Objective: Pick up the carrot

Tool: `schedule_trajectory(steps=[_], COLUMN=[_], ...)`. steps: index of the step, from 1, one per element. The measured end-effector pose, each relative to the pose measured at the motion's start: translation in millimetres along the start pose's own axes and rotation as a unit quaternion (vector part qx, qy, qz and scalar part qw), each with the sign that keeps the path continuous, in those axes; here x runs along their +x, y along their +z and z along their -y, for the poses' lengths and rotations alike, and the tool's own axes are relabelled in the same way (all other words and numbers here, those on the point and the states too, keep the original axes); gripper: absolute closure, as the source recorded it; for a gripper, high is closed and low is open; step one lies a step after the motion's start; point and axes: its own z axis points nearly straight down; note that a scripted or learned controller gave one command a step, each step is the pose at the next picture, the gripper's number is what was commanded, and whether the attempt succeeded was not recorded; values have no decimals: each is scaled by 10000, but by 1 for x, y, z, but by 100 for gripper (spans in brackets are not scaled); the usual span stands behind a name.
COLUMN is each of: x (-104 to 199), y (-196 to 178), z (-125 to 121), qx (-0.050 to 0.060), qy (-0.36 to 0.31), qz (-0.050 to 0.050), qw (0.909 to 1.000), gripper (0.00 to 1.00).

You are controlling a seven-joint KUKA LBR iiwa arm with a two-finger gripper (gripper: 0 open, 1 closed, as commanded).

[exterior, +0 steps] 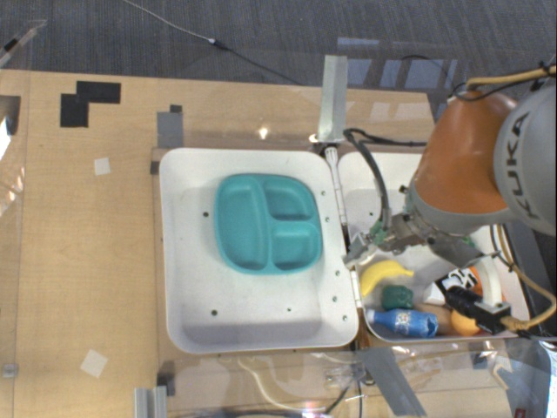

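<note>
— Where is the carrot (464, 323)?

— I think it is the small orange thing in the right bin (365, 168), down near the front edge. A black part of the robot covers some of it, so I am not fully sure of its shape.

— What lies next to it?

— A blue bottle (406, 322) lies on its side to the left of it, along the front wall. Just behind the bottle sits a dark green lump (399, 297). A yellow banana (384, 276) curves right behind that, and the two look like they touch.

— Where is the gripper (372, 244)?

— It hangs low over the right bin, near the wall between the two bins. It is just above the banana, not by the carrot.

— Are its fingers open or closed?

— I cannot tell. The big grey and orange arm (470, 159) hides most of it.

— What is in the other bin?

— The left bin (187, 259) has a teal plate (266, 222) with three parts. It sits near the middle. Both bins rest on a light wooden bench (78, 259).
</note>
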Motion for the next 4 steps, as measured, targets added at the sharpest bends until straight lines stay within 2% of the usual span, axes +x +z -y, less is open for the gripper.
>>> schedule_trajectory(steps=[4], x=[0], y=[0], z=[0], qx=[-1], qy=[0], qz=[0], qw=[10000], gripper=[0])
